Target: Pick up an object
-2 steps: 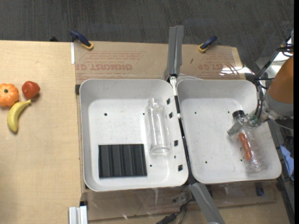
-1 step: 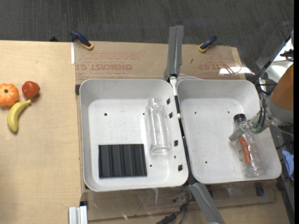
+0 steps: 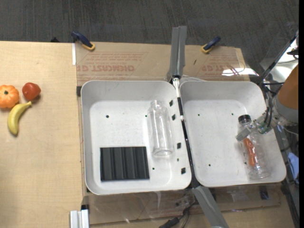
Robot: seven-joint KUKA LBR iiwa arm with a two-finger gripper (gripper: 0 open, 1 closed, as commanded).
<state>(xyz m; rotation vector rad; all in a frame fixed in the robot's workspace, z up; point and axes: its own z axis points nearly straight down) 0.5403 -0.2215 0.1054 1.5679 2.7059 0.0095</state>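
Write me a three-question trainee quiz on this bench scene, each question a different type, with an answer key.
1. True or false: the clear empty bottle lies in the same bin as the black ridged tray.
2. Multiple choice: where is the bottle with orange contents? A) on the cardboard sheet B) left bin C) right bin, near its right wall D) beside the fruit
3. Fill in: on the wooden bench to the left lie an orange fruit, a red fruit and a yellow ____.

Key: 1 true; 2 C; 3 banana.
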